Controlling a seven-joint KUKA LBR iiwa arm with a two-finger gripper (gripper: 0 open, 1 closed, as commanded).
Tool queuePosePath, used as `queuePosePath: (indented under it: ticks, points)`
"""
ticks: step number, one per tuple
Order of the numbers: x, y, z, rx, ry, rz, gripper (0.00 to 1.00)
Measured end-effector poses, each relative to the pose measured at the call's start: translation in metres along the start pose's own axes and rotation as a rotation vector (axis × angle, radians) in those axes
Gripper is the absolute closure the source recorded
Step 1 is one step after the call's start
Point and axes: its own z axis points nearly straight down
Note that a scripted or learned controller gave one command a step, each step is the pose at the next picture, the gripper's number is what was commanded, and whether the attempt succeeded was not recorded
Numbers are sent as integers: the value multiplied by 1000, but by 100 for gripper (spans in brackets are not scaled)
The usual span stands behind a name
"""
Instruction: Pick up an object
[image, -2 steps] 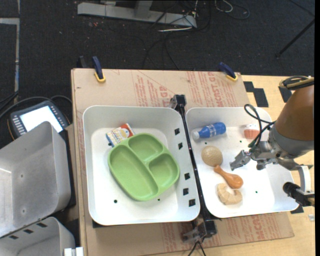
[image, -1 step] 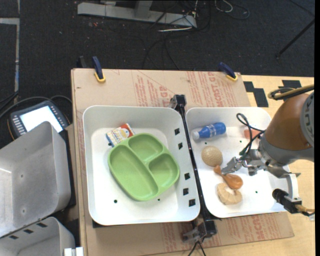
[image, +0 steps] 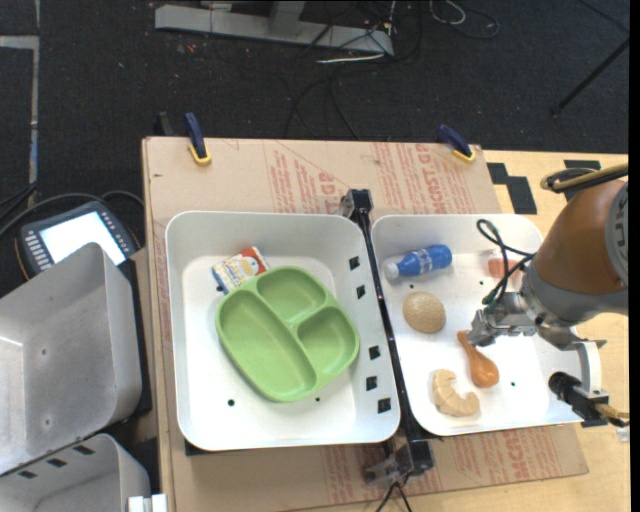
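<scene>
Right bin (image: 520, 425): one orange drumstick (image: 479, 362), long axis diagonal, fat end toward the near right, thin end up-left under the gripper (image: 487, 327). Jaws' state impossible to tell. Also one blue bottle (image: 419, 262) lying sideways, one tan ball (image: 424, 311), one curled pastry (image: 454, 394). Left bin (image: 190, 330): one green divided plate (image: 288, 332), one small carton (image: 238, 268).

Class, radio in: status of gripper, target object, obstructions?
Gripper over the right bin, above orange drumstick. Nothing seen held. Tan ball, croissant close by.
</scene>
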Motion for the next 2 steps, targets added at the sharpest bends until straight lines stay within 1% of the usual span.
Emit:
queuePosePath:
  ticks: [1,2]
  points:
    - [-10,5,-52,3,-4,-3,100]
    - [-15,9,-96,2,-5,-4,100]
